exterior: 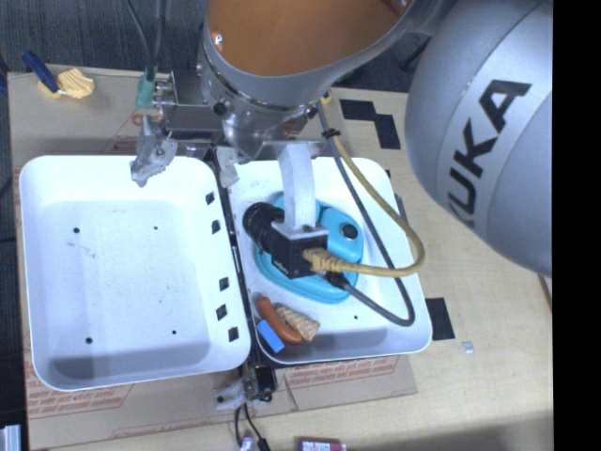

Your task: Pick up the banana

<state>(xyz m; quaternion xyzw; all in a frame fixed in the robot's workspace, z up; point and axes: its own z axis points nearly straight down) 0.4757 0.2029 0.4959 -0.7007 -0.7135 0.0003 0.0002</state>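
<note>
Grey gripper [150,158] above the left bin's [56,172] far rim.
Whether it is open or closed cannot be told. A yellow lump [77,85] lies on the bench [108,97] beyond the left bin's far-left corner; whether that is the banana cannot be told.

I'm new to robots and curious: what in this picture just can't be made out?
Camera view:
- Right bin: its far part is hidden under the arm; what lies there is unknown.
- Blue thing: robot parts cover its middle; shape unclear.
- Orange, blue and tan bits in its near corner: too small to name.
- Yellow thing at the top left: too small to name.
</note>
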